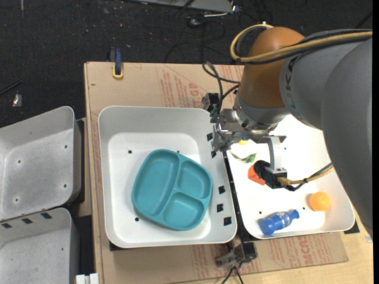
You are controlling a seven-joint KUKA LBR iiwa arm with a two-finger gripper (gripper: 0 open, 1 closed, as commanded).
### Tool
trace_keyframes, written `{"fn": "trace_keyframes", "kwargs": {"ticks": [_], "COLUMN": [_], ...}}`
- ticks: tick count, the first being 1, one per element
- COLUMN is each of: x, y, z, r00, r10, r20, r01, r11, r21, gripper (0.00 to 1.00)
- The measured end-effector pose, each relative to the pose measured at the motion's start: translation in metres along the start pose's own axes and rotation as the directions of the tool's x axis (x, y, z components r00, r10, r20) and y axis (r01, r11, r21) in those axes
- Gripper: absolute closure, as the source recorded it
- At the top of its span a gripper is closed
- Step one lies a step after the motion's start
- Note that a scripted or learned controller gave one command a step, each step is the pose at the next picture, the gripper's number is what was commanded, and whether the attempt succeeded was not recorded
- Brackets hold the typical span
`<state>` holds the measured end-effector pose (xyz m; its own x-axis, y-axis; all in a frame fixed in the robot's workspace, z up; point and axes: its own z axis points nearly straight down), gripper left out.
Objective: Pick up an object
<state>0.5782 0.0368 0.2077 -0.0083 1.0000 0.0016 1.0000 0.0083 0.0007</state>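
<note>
Two bins [112,158] side by side on the bench [148,81], arm [331,81] reaching in from 3 o'clock. Left bin: just a teal divided plate [172,189], sitting a bit toward 6 o'clock. Right bin [337,220]: a blue bottle [277,221] lying on its side at 6 o'clock, an orange ball [319,201] toward 4 o'clock, a small red-orange piece [257,173] mid-bin, and a white-and-green bit [243,155] at roughly 11 o'clock of that bin.

Tool [260,158] hanging low over the right bin's upper left, near the red-orange piece and the white-and-green bit. Can't tell the tool's state from here, honestly, too much wrist, bracket and cable in the way. No object visibly gripped either.

Guessing the step is closing in on one of those two small items. To do it well: line up squarely over one target rather than splitting the difference between the two, come straight down, keep clear of the bin wall at 9 o'clock, and grab across the narrow side. Small, lumpy things, probably prone to squirting sideways if caught off-centre. Bottle or ball might be easier picks, both well apart from the rest, though the ball could roll.

Hard to make out: what the red-orange piece and the white-and-green bit actually are, both partly covered by the tool's hardware. Upper right of the right bin buried under the arm, so anything lying there is anyone's guess. Also washed out by glare on that side.
</note>
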Motion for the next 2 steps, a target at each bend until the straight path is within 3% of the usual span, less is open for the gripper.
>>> {"fn": "trace_keyframes", "kwargs": {"ticks": [1, 2], "x": [0.0549, 0.0508], "y": [0.0152, 0.0144], "z": [-0.0199, -0.0187], "r00": [1.0, 1.0], "r10": [0.0, 0.005], "r20": [-0.001, 0.002], "r01": [0.0, -0.005], "r11": [1.0, 1.0], "r21": [-0.002, 0.001], "gripper": [1.0, 0.0]}}
